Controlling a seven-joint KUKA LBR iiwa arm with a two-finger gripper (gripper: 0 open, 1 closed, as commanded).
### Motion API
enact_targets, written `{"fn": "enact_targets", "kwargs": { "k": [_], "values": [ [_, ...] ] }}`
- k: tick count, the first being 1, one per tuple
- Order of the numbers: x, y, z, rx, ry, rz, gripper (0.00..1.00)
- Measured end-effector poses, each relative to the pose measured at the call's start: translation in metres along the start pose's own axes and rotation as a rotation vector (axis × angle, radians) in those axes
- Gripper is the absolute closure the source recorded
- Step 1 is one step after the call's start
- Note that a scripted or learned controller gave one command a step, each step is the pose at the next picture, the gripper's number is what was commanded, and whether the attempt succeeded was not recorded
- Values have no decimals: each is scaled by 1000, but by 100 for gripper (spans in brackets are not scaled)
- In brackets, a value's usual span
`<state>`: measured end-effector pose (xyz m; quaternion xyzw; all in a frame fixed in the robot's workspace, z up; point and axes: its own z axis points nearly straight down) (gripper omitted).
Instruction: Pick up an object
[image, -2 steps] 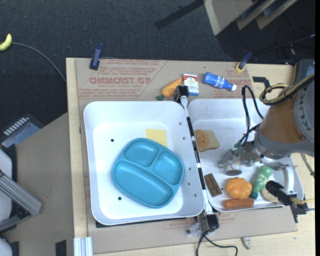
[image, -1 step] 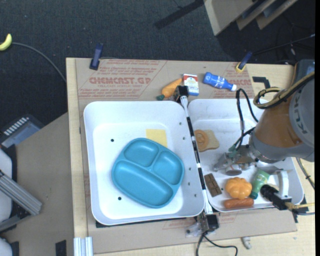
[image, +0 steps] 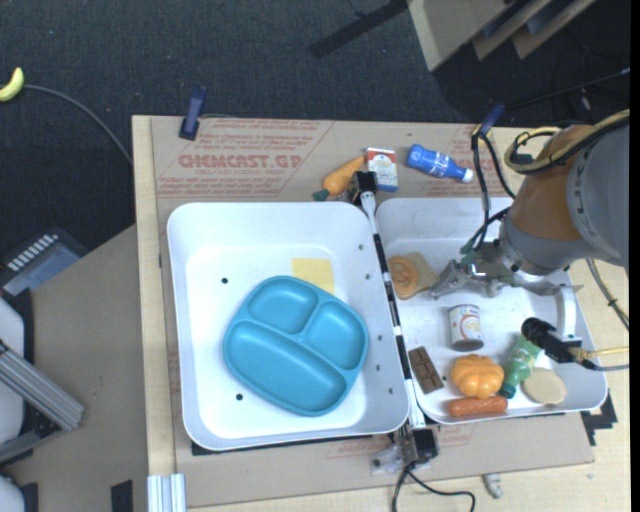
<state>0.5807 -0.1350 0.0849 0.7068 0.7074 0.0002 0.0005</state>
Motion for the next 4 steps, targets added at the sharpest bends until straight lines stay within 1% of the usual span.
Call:
{"fn": "enact_targets", "kwargs": {
  "k": [1,2,3,4],
  "values": [
    [31,-47,1,3,2,1,0],
    [25,-84,1,3,1,2,0],
    [25,-83,-10,0,1,2,100],
    [82,-26,-101,-2,1,-1,100]
  ]
}}
